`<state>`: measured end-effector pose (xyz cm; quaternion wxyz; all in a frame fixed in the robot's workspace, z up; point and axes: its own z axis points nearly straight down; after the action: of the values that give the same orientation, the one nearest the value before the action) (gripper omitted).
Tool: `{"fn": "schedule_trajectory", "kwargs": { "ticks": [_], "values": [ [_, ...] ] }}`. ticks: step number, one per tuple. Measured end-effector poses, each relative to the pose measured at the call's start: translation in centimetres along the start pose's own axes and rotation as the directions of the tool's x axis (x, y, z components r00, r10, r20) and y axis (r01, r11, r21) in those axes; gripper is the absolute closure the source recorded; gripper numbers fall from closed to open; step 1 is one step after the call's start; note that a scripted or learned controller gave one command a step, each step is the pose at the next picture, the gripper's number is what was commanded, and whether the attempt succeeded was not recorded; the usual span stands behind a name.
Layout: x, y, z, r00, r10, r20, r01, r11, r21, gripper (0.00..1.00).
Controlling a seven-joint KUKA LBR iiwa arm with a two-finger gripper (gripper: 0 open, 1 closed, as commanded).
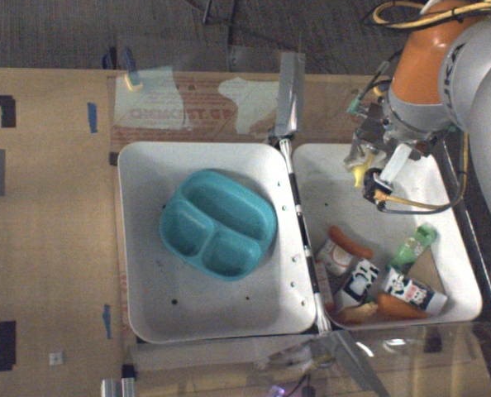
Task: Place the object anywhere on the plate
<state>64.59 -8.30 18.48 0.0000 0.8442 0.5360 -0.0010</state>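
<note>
A teal plate (219, 222) with three compartments lies in the left white bin (146, 304), a little above its middle. My gripper (368, 170) hangs over the upper part of the right bin (469, 300), well to the right of the plate. A small yellow object (358, 173) shows right at the gripper's lower left end. Whether the gripper holds it or it lies in the bin below is unclear. The grey arm with its orange band (423, 60) reaches in from the upper right.
Along the right bin's lower part lie an orange sausage (350, 241), a green bottle (412, 249), two black-and-white cartons (359, 279) (413, 293), and an orange piece (398, 306). A metal divider (299, 222) separates the bins. Cables (411, 205) loop below the wrist.
</note>
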Motion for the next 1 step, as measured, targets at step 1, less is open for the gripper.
{"fn": "schedule_trajectory", "kwargs": {
  "ticks": [1],
  "values": [
    [5.44,-6.02,0.04,0.992,-0.13,-0.002,0.13,0.992,0.003,1.0]
  ]
}}
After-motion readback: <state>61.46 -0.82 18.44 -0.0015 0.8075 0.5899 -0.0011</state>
